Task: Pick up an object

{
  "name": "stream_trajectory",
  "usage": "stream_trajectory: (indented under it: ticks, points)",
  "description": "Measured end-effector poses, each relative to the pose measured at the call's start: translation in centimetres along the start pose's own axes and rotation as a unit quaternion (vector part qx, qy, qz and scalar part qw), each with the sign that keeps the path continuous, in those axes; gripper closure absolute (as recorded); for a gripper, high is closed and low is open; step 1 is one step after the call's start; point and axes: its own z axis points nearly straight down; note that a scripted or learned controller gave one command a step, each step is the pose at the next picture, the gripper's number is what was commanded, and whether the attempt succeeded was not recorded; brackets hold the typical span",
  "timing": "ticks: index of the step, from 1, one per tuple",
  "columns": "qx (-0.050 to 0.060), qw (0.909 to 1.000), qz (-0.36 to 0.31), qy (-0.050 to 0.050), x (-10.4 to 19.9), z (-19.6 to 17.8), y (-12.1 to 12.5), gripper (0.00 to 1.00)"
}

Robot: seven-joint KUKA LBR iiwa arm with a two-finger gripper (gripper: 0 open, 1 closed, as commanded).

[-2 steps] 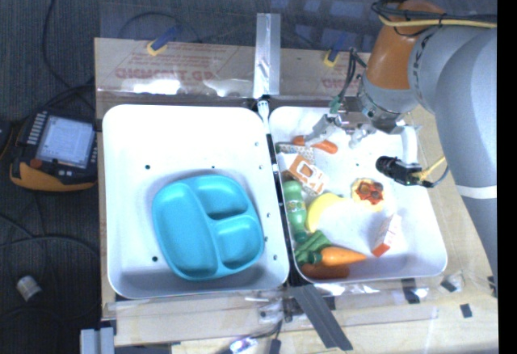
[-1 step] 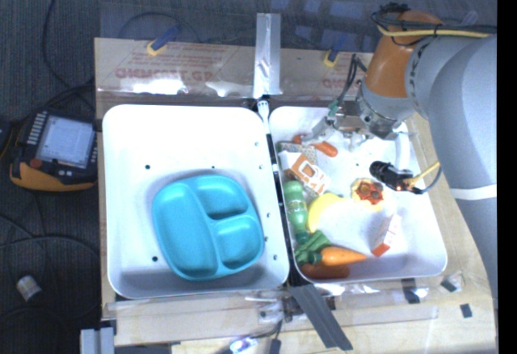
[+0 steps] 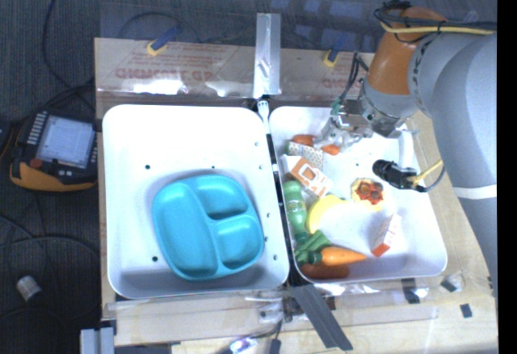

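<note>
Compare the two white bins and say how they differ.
The left bin holds one thing, a blue divided tray; the right bin holds many small things, among them a carrot and a yellow piece. The gripper is over the right bin's far end, not over the left bin. Both are shallow, white and set side by side.

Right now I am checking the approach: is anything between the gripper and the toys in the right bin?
Nothing visible blocks it. The gripper is at the far end of the right bin, beside the small orange-and-white toy; the other toys lie nearer the camera.
</note>
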Motion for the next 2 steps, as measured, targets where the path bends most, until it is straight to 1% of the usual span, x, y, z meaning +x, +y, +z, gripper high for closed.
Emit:
stream_trajectory:
  ticks: [1,2]
  points:
    - [0.004,0.9983,0.057,-0.005,5.7,-10.4,-0.1,1.00]
    - [0.004,0.9968,-0.080,-0.003,4.9,-7.4,-8.3,1.00]
